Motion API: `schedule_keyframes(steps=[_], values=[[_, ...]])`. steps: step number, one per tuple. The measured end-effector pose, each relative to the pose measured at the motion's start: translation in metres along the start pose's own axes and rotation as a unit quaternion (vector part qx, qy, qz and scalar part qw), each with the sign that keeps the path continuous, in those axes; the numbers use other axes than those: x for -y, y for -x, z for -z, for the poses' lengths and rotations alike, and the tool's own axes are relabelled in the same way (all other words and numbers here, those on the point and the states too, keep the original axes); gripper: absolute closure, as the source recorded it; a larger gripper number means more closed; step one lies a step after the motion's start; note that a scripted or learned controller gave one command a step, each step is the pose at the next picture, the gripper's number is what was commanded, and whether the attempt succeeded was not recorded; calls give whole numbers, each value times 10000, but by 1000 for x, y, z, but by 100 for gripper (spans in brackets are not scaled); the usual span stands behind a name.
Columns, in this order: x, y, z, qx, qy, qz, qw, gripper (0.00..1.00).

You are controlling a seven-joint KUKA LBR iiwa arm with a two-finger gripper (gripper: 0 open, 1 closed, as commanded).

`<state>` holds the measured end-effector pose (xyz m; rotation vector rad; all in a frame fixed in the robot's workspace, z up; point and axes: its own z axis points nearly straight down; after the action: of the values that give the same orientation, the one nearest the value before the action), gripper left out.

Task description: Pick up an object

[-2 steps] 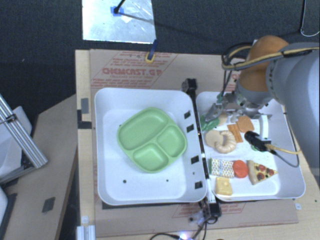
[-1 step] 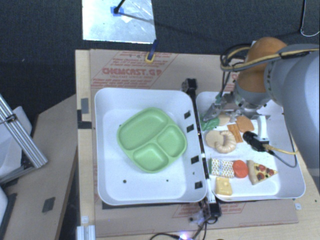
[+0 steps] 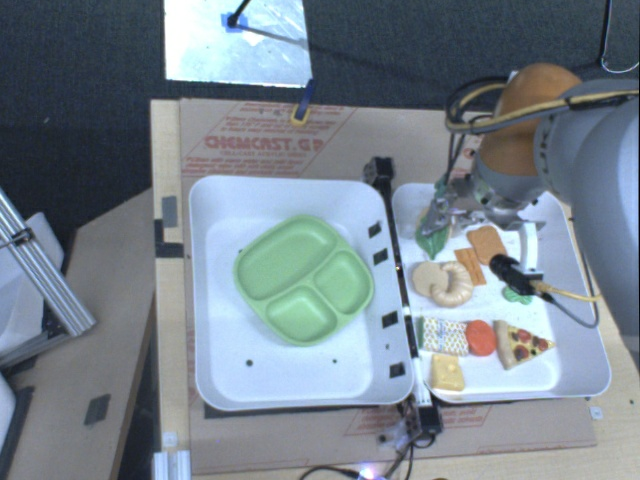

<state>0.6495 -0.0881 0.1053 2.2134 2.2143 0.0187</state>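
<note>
Several toy foods to choose from in the right bin point(image 3: 585, 363); nearest the gripper point(image 3: 440, 223), a green leafy piece point(image 3: 433, 238) at the bin's upper left, just below the tool. Finger spread: cannot tell (hidden by the wrist). Best lowered straight over the leaf, clear of the bagel point(image 3: 443, 281) and the divider wall point(image 3: 395, 268), closing only once astride it.

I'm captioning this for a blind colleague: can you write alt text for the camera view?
A grey robot arm reaches from the right, its gripper low over the right bin, which holds toy food including a pizza slice. The left bin holds a green divided plate.
</note>
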Motion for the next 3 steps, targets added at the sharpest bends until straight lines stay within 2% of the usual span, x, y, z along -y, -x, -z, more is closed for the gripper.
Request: schedule_keyframes(steps=[1,2,3], values=[[6,-4,59,6,-45,20,10000,100],[3,-4,114,8,-41,23,10000,100],[56,-5,111,4,-91,-5,10000,100]])
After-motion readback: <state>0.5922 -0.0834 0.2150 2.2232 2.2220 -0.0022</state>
